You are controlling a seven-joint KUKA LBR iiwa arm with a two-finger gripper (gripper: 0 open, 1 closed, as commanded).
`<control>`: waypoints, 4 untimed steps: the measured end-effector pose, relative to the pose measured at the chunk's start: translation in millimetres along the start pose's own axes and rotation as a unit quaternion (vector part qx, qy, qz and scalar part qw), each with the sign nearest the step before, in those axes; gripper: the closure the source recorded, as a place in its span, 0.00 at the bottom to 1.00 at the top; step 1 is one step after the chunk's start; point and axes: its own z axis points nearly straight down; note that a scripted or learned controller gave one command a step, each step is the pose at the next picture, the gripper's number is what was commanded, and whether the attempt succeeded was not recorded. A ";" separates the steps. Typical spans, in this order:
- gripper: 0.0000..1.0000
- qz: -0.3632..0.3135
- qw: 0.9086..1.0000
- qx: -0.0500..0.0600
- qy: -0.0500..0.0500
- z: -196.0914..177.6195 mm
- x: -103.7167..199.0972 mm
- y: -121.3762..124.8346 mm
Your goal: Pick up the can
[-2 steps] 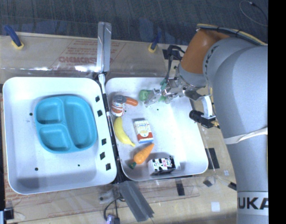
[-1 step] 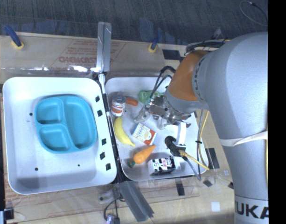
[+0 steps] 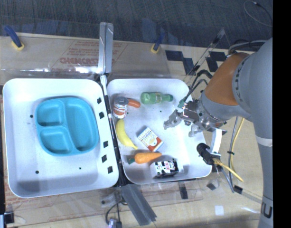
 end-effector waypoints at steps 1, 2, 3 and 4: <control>0.00 -0.010 1.000 0.001 0.000 59.7 60.1 77.7; 0.00 -0.015 1.000 0.002 0.000 41.2 54.7 94.8; 0.00 -0.025 1.000 0.001 0.000 60.2 78.9 6.8; 0.00 0.015 1.000 -0.001 0.000 -147.1 -3.3 -7.8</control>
